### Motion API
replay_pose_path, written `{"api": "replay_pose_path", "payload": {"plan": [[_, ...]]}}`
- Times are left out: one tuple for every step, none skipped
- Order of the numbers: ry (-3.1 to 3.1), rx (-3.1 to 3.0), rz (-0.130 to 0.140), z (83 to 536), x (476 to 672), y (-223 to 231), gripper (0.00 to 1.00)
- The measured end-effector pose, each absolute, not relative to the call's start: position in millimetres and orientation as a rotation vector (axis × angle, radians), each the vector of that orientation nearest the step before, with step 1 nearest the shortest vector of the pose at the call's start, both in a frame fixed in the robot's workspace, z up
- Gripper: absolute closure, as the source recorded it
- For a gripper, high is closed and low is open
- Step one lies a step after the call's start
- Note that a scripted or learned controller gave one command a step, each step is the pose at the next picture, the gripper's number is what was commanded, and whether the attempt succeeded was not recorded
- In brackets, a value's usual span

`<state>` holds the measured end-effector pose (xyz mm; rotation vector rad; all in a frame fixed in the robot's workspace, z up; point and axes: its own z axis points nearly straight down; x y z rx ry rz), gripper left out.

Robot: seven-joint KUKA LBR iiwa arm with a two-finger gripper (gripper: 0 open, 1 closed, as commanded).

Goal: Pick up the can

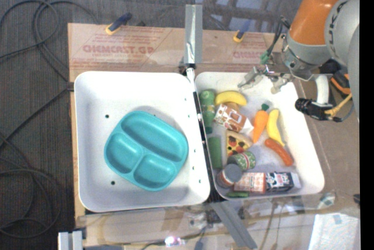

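At the near edge of the right bin (312,181), a carton (267,181) with a dark end lies on its side along the near wall. Just beside its left end, in the near-left corner of that bin, the can (228,174) lies tipped with its grey lid facing up and leftward. Touching it on the far side is a round green-labelled tin (245,159), and a pizza slice (236,142) sits just beyond that. A green cucumber (215,149) runs along the bin's left wall. Toward the right wall lie a red sausage (279,151), a yellow corn cob (273,125) and an orange carrot (259,124), close together. Further back, a small printed box (229,117) rests beside a banana (230,97) and a green pepper (207,99) near the far-left corner.

The left bin (93,97) holds a teal divided plate (146,149), lying a little toward its near side.

At the far-right corner of the right bin, the end effector (266,77) hovers over the rim, its metal fingers (252,78) spread apart with nothing between them, well apart from the can. The grey arm with its orange band (315,12) reaches in from the bench's right edge.
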<state>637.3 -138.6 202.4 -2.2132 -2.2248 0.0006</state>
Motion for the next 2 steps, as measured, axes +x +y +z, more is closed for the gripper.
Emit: {"api": "replay_pose_path", "payload": {"plan": [[-2.227, -2.208, 0.0, 210.8, 637.7, -136.8, 1.0], [-2.227, -2.208, 0.001, 210.7, 637.7, -136.8, 0.0]]}}
